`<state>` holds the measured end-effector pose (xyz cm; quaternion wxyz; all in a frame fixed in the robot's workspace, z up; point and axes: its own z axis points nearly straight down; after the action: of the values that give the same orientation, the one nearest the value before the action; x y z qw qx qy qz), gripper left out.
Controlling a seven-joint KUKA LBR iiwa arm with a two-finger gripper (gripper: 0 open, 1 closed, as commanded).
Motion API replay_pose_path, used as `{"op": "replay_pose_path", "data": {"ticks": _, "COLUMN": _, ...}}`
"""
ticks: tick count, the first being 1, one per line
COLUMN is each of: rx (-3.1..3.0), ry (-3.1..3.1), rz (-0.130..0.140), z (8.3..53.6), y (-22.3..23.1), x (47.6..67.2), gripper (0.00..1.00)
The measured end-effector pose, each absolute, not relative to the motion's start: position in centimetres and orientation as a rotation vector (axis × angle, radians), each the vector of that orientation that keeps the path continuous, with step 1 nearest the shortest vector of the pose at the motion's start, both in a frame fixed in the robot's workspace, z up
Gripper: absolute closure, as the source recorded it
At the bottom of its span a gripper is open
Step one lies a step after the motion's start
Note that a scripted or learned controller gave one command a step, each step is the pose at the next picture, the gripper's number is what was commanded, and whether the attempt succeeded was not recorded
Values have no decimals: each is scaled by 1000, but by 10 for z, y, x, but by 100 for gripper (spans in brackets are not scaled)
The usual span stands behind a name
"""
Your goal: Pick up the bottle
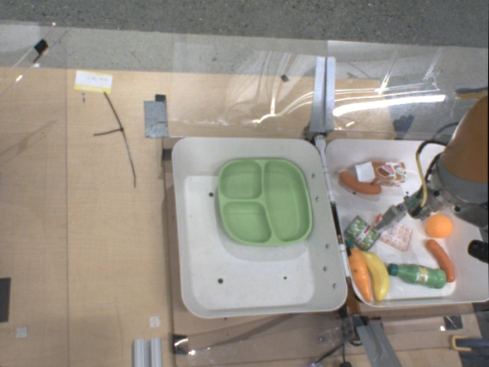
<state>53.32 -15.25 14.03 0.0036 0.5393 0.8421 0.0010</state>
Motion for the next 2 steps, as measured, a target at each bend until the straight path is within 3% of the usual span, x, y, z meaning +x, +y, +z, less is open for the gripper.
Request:
{"op": "replay_pose_path", "data": {"ticks": 1, "rx": 1666, "ry": 2638, "rz": 5, "z": 97, "y": -160, "x": 463, "gripper": 0}}
{"op": "replay_pose_path", "data": {"ticks": 2, "rx": 1661, "ry": 2621, "rz": 9, "z": 110, "y": -162, "x": 467, "gripper": 100}}
